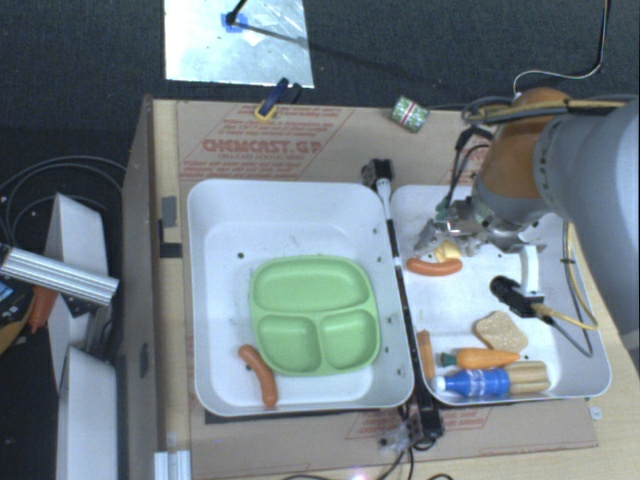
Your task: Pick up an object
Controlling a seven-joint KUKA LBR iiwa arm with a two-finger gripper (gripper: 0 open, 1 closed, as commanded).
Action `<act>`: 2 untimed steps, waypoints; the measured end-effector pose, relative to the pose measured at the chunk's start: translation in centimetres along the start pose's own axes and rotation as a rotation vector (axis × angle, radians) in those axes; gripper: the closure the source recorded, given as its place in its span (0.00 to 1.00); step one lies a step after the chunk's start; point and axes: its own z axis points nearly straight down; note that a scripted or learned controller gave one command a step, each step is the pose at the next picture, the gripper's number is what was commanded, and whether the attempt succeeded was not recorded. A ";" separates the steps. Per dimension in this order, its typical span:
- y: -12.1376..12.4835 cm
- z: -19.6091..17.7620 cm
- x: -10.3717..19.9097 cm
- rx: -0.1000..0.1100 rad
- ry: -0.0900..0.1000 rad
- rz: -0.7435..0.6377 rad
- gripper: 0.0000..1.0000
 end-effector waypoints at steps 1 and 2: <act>0.0 0.0 0.0 0.000 0.000 0.000 0.00; 0.0 0.0 0.0 0.000 0.000 0.000 0.00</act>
